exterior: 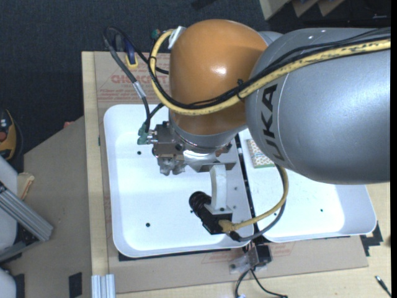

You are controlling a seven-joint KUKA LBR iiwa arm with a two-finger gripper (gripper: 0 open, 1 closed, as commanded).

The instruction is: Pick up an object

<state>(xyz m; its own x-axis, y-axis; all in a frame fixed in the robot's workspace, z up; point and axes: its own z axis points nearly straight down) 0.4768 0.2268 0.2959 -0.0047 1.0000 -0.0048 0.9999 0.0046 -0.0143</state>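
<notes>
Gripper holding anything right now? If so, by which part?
Cannot be told. The gripper is low over the left bin, and the arm covers its tip from above.

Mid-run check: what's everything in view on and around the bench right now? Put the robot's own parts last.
Bins: 2, white, side by side on the bench; left bin, right bin.
Patterned flat piece: 1, green and white, in the right bin beside the divider, partly under the arm.
Dark specks: 3, on the bin floors, too small to identify.
Board: 1, tan with red print, under both bins.
Metal rail: 1, silver, off the bench at lower left.
Arm: 1, grey, reaching in from the right over both bins.
Orange band: 1, above the wrist, over the left bin's far side.
Pincer: 1, grey metal, over the left bin.
</notes>
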